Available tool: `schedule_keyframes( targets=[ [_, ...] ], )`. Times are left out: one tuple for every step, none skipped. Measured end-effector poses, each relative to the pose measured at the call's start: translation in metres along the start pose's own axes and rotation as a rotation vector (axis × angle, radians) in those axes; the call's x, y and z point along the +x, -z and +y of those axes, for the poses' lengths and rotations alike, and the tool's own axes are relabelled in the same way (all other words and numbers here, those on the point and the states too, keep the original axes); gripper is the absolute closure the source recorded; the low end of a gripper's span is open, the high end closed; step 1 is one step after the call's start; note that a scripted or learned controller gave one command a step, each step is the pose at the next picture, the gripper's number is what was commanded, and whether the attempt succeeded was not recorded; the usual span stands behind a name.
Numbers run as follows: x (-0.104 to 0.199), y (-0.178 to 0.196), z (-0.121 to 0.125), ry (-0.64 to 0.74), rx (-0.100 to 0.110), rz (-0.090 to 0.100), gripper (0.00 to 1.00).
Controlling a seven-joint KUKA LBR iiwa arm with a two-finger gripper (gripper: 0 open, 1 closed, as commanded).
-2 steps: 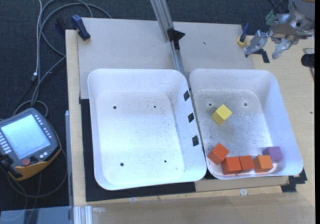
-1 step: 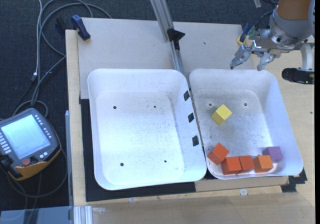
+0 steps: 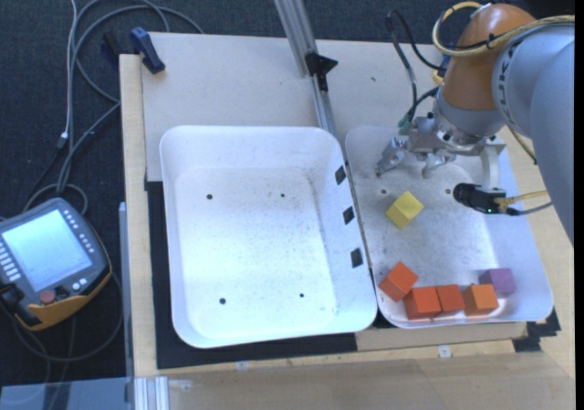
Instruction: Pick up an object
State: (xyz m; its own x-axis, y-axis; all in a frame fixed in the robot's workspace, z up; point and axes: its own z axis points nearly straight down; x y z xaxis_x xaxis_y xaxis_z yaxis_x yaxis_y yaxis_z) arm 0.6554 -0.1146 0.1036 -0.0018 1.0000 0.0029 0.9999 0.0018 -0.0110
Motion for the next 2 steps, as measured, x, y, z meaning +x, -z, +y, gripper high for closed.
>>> schedule_keyframes(
  targets=[
    [0.025, -0.005, -0.055, -0.002, -0.003, 0.001, 0.0],
    [0.024, 0.007, -0.052, -0.002, -0.013, -0.001, 1.0]
  ],
)
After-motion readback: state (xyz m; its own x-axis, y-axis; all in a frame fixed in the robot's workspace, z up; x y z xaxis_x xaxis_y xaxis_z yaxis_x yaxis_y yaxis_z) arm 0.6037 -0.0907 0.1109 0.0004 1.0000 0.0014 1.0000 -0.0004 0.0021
